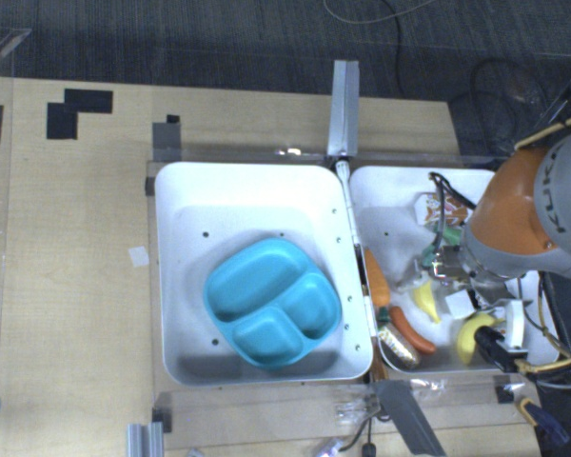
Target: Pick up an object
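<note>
Reaching in from the right, arm (528, 208) hangs over the right bin (390, 198); jaws state cannot be told. Yellow banana-shaped toy (425, 302) lies beside an orange carrot (375, 279) near the divider. Left bin (181, 255) holds a blue sectioned tray (271, 300).

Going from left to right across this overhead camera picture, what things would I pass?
Left white bin → blue divided tray → carrot → small yellow piece → banana → orange-banded arm.

The arm (528, 212) reaches in from the right, pincer (436, 267) lowered.
</note>
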`<state>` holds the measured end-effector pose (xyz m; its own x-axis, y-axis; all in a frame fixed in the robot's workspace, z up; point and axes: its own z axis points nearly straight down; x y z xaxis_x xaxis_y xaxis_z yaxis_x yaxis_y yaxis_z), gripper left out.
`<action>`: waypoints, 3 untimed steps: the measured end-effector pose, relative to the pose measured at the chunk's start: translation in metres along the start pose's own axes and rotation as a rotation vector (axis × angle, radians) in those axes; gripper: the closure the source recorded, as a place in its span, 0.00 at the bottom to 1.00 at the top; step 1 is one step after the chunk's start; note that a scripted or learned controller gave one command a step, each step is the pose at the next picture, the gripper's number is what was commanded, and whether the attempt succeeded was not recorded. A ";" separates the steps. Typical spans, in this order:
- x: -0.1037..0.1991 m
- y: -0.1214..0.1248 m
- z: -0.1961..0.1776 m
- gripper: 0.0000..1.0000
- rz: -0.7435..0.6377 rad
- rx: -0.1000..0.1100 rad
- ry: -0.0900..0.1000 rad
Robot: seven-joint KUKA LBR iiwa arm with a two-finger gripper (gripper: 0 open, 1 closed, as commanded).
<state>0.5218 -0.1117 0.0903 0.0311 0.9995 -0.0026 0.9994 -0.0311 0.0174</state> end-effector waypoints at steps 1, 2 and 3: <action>0.002 0.003 -0.012 1.00 -0.003 -0.005 0.002; -0.042 -0.001 0.001 1.00 0.043 0.004 0.002; 0.045 0.089 -0.094 1.00 -0.035 0.012 0.002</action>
